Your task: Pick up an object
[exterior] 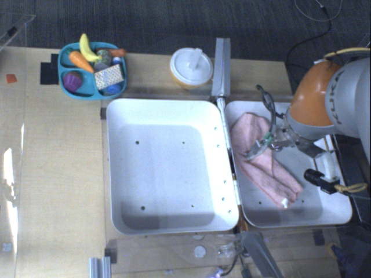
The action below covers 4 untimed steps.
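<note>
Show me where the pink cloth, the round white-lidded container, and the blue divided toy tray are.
pink cloth (264, 165), camera view, middle of its folds
round white-lidded container (191, 66), camera view, centre of the lid
blue divided toy tray (64, 89), camera view, lower left rim

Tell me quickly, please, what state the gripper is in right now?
Gripper: down on the pink cloth in the right bin; open or shut cannot be told.
</note>
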Each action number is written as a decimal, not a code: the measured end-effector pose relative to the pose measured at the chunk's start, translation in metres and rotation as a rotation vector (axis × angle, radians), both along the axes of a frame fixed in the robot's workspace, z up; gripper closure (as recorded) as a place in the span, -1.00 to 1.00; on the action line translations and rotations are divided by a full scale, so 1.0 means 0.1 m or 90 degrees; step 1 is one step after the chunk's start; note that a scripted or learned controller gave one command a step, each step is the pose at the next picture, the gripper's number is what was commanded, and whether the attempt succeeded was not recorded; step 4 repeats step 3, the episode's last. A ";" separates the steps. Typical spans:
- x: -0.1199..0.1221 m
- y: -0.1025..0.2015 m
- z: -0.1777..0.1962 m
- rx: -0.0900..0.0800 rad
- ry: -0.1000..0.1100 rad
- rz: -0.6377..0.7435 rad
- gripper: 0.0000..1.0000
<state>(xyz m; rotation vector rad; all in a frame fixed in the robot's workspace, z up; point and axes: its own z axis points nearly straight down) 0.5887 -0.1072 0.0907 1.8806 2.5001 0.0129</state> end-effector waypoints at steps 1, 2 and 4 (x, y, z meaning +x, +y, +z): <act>0.04 0.02 0.13 0.000 -0.006 0.003 1.00; 0.20 0.32 0.96 -0.002 0.002 0.165 1.00; 0.77 -0.50 0.73 -0.005 0.003 0.283 1.00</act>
